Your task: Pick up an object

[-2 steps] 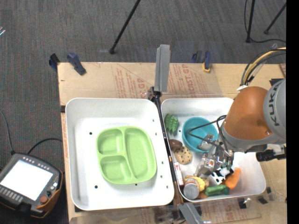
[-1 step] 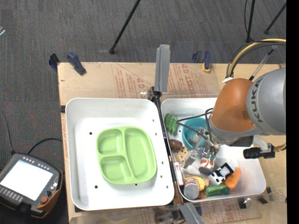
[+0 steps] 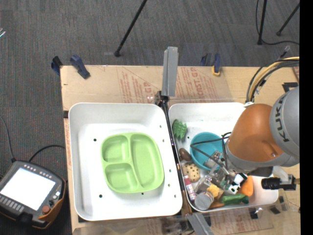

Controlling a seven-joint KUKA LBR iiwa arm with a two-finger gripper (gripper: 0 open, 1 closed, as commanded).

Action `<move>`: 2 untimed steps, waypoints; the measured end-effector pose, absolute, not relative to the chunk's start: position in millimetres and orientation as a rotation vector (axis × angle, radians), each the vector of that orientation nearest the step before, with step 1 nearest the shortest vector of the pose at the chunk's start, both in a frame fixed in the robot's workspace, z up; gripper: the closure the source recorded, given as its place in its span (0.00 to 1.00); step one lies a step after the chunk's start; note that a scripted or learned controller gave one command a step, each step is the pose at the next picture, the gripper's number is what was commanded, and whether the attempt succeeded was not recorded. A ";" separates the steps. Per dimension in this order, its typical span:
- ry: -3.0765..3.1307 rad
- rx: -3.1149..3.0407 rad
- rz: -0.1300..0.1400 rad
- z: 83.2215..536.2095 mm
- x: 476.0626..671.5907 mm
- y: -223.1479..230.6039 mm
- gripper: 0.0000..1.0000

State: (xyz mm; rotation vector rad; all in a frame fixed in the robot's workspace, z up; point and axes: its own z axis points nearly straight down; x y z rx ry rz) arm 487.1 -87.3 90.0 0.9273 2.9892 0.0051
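Arm is reaching in from the right and hanging low over the right bin (image 3: 208,112), so the program is evidently going for something in the clutter at that bin's near end. The hand (image 3: 218,173) is sitting just above the pile, between the blue bowl (image 3: 201,148) and the small items in front of it. Can't tell its state; the wrist bulk and clutter are masking it, and nothing is visibly being held.

Candidate objects are all crowding the right bin: green toy (image 3: 179,129) by the divider wall, brown piece (image 3: 184,154), spotted cookie-like item (image 3: 191,171), grey can (image 3: 203,201), green vegetable-like piece (image 3: 234,198), orange piece (image 3: 248,186). They're lying touching or overlapping, so a clean grasp is looking tricky; my guess is neighbours may get nudged.

Left bin (image 3: 80,131) is carrying just the green divided plate (image 3: 132,161), lying flat in the middle, well apart from the hand.

Writing: "KUKA" is reading on the grey arm link (image 3: 292,126). Red print is showing on the cardboard covering the worktop (image 3: 132,82), too small to read.
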 end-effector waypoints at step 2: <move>2.836 1.354 0.000 87.2 625.4 -103.2 0.00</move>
